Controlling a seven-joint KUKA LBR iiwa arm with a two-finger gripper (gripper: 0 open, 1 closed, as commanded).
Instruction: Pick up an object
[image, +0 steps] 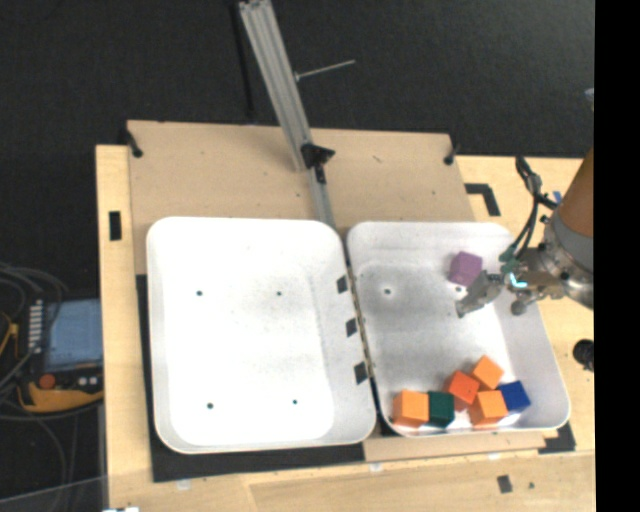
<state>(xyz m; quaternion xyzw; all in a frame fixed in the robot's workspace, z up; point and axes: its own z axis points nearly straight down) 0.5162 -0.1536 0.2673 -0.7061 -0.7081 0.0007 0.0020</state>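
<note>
A purple block lies in the upper part of the right bin. Along that bin's front wall sits a cluster of blocks: orange, green, red-orange, two more orange and blue. My gripper hangs over the right side of this bin, just below and right of the purple block. Its fingers stand apart, open, with only bare bin floor between them. The left finger is close under the purple block.
The left bin sits beside the right one, their rims meeting in the middle. A slanted metal rail rises from the back of the bench. A blue box with cables lies off the bench's left edge.
</note>
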